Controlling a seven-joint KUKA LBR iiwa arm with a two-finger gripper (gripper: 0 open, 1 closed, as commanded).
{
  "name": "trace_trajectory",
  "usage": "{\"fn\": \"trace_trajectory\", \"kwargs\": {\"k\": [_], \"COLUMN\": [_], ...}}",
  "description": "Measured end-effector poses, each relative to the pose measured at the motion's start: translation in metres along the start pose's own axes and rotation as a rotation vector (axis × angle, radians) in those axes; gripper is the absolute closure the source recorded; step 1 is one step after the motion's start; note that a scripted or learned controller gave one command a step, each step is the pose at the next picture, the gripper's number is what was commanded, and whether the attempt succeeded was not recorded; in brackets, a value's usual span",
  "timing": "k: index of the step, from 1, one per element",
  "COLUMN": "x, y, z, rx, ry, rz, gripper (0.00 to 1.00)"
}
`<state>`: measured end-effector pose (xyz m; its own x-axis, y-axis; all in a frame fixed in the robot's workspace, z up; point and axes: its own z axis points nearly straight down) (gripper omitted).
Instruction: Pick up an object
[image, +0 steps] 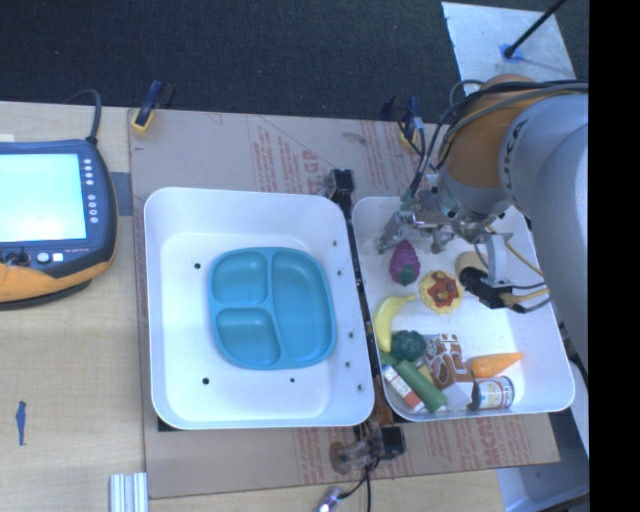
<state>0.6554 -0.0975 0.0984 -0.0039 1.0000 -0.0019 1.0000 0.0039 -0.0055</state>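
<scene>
Camera view: arm (520, 130) comes in from the right, orange band above the wrist, over the far end of the right bin (555, 395). Landmark = purple eggplant-like toy (404, 263) in that bin's far left part. Pincer (425, 228) sits just above and beyond it, metal parts spread to either side; can't tell if released or clenched, and nothing visibly held between its parts. Whether it touches the purple toy: can't tell.

Rest of the right bin, relative to the purple toy: yellow-red round toy (441, 291) just right and nearer; banana (388, 318) nearer, at the left wall; green broccoli-like piece (407, 345) beyond that; carrot (494, 364) and small jar (493, 394) well apart toward the near right corner.

Left bin (180, 220), left of the purple toy, holds a blue divided plate (272, 307). Tablet-like pendant (50, 215) on the worktop (70, 400) far left.
</scene>
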Motion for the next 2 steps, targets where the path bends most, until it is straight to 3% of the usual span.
{"fn": "trace_trajectory", "kwargs": {"k": [1,2], "x": [-0.005,-0.006], "y": [-0.031,-0.031], "z": [0.007,-0.003], "rx": [-0.001,0.001], "ry": [0.0,-0.001], "rz": [-0.001,-0.003], "gripper": [0.0,1.0]}}
